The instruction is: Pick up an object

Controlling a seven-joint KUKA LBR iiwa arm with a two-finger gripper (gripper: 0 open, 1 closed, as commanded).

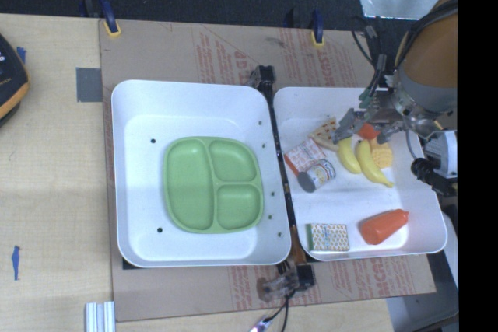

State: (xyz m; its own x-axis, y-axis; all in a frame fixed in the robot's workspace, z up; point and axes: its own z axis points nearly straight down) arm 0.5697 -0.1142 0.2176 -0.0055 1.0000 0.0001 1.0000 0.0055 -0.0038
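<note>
My gripper (pixel 366 123) hangs low over the back of the right bin (pixel 420 245), just above the tops of two yellow bananas (pixel 359 158). A small red-orange piece (pixel 368 133) lies right under it, and a yellow corn-like piece (pixel 383 157) sits beside the bananas. To their left are a tan cracker-like item (pixel 325 128), a red and white packet (pixel 299 155) and a small tin can (pixel 317 173) on its side. At the front of the bin lie a green box (pixel 328 237) and an orange carrot (pixel 383 225).
The left bin (pixel 132 113) holds a green divided plate (pixel 212 184). The grey arm with its orange band (pixel 432 50) comes in from the upper right. A black and yellow device (pixel 9 78) sits at the bench's far left edge.
</note>
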